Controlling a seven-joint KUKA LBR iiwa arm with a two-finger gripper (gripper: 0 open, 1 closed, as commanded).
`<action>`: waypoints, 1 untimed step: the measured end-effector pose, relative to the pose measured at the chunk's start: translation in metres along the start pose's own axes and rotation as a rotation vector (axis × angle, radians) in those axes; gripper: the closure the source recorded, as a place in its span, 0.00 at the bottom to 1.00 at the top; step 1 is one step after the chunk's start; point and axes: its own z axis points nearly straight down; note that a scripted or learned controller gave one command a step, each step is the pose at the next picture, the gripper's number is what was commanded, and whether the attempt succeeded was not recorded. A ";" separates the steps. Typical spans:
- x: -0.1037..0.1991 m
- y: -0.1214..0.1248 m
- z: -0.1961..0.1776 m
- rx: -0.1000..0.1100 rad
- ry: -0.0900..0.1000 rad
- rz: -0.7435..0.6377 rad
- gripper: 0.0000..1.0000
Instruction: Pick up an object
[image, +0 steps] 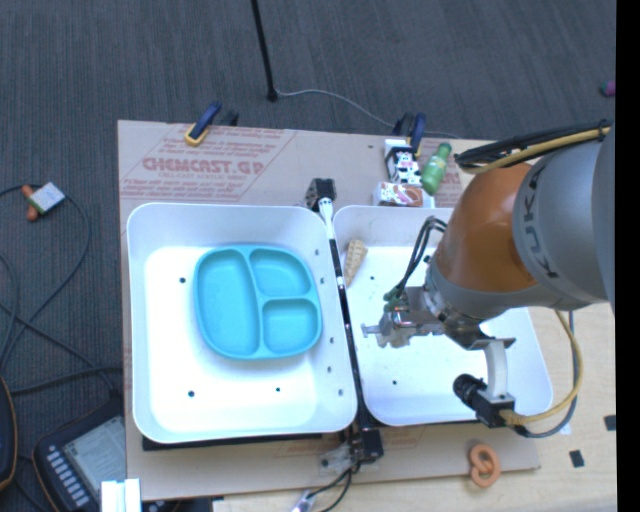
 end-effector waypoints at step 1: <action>0.009 0.038 0.000 -0.001 0.000 -0.001 1.00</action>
